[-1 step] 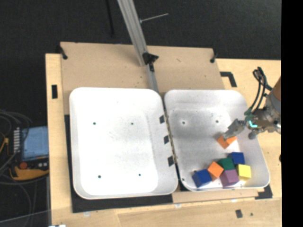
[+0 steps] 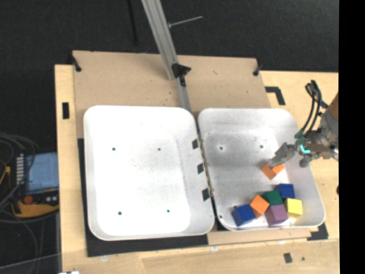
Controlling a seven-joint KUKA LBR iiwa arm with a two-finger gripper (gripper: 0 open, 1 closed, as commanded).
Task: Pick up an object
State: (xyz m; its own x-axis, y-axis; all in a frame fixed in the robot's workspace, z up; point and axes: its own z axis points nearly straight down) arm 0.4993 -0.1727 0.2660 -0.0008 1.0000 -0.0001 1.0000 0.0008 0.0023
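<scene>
Orange small cube (image 2: pixel 272 170) sits in the right shallow white plastic bin (image 2: pixel 239 131), toward that bin's right side and apart from the other blocks; it looks tilted, one corner pointing toward the bin floor, and it lies just under the tip of the grey two-finger gripper (image 2: pixel 283 154); one grey finger (image 2: pixel 282 152) slants down and to the left onto its upper edge, touching it or very nearly so; whether the cube is truly between the fingers I cannot tell, and the spread of the fingers is not readable either, since only that one finger is clear. The gripper reaches in from the right over the bin's right wall, with a small teal glint on its body and dark cables looping above it.

Lower in the same bin, near its front right corner, a cluster of small cubes lies packed together: a dark blue cube (image 2: pixel 243 214) at the left, a second orange cube (image 2: pixel 259 204) beside it, a green cube (image 2: pixel 274 197) behind, a purple cube (image 2: pixel 277 214) in front, a yellow cube (image 2: pixel 294 206) at the right, and another blue cube (image 2: pixel 286 190) at the back; most touch a neighbour. The left shallow white bin (image 2: pixel 142 170) stands side by side with the right one on the pale wooden bench (image 2: pixel 165 73); a grey metal pole (image 2: pixel 161 30) slants up from behind the bins.
</scene>
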